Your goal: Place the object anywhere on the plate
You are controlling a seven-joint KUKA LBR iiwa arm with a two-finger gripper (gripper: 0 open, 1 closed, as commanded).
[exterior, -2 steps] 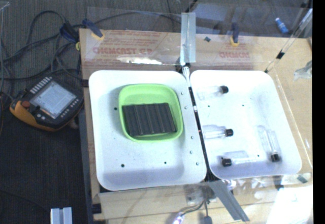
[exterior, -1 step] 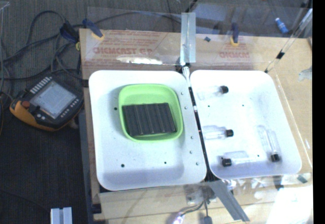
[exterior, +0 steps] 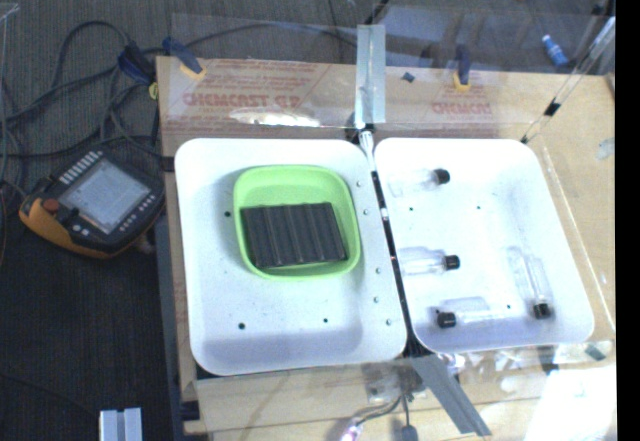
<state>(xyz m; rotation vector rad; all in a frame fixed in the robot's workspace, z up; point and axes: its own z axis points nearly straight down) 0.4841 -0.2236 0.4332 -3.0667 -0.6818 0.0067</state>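
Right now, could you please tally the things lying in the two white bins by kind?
Clear vials with black caps: 4, in the right bin
Green plate: 1, in the left bin
Dark ribbed block: 1, lying on the plate
Total: 6

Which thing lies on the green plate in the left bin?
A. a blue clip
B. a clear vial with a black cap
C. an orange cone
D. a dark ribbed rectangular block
D. A dark ribbed block rests flat on the green plate in the left bin, while the clear vials with black caps, such as this vial, all lie in the right bin.
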